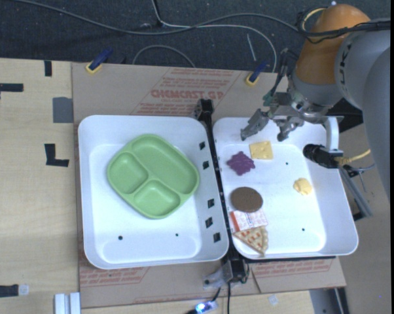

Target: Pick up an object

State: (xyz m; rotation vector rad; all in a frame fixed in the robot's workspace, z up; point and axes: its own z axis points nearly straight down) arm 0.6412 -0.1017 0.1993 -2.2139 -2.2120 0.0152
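My gripper (269, 128) hangs over the back edge of the right bin (328, 231), its two fingers spread open with nothing between them. Just below it lies a yellow cracker-like square (261, 150). A purple piece (240, 163) sits to the left of that square. A brown round cookie (247, 199) lies in the bin's middle left. A small yellow lump (303, 186) rests toward the right side. A pizza slice (252, 238) and a red-and-white packet (245, 220) lie at the front left corner.
The left bin (99, 241) holds a green divided plate (153, 174). A black clip divider (211, 169) runs between the bins. Cardboard lies under both bins, and cables cross the dark floor behind.
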